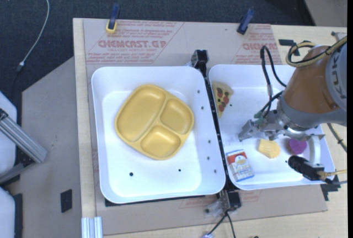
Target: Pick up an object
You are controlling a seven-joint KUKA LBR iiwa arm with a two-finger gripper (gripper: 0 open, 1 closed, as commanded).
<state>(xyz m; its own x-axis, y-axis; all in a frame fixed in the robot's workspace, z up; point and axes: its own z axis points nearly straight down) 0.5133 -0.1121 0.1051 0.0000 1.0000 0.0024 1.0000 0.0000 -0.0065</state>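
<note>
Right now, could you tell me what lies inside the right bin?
A pizza slice, a small carton, a yellow chunk and a purple piece. The arm covers part of the right bin, so anything beneath it is hidden.

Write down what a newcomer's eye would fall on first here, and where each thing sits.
The big yellow divided plate stands out, lying in the middle of the left bin. Next comes the grey arm with its orange band, reaching over the right bin, where a pizza slice, a yellow wedge, a purple piece and a small red-and-white carton lie scattered.
</note>
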